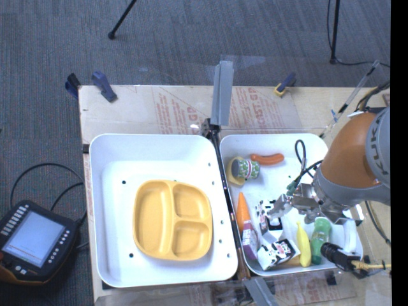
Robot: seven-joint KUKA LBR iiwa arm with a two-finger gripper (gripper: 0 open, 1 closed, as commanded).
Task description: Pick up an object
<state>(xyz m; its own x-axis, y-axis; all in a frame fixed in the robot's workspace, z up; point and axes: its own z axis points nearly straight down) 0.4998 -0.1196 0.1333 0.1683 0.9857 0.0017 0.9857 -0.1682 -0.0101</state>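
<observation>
The cardboard-topped surface point(159, 110) carries two shallow white bins side by side, the left bin point(102, 171) and the right bin point(306, 142), divided by a dark rail.

The grey arm point(382, 145) enters from the right, its broad orange band point(354, 155) hanging over the right bin's outer half. Below the band the wrist bends down and toward the left, so that the metal end effector point(285, 204) sits low over the middle of the right bin, amid the objects there. Whether its fingers stand wide or narrow cannot be told, as the wrist housing and clutter mask them, and nothing is seen gripped between them.

A yellow divided plate point(172, 220) with three compartments lies flat in the left bin, toward its near side.

In the right bin, an orange carrot point(243, 212) lies along the left wall. A black-and-white cow-patterned carton point(278, 252) rests near the front edge, with a second cow-patterned item point(264, 210) just beside the end effector. A yellow banana point(304, 246) lies beside a green bottle point(320, 229) under the arm. A green and yellow cup point(243, 169) lies on its side near the far left corner, with a red sausage point(268, 159) just beyond it.

A teach pendant point(35, 238) sits on the floor to the left of the surface.
</observation>
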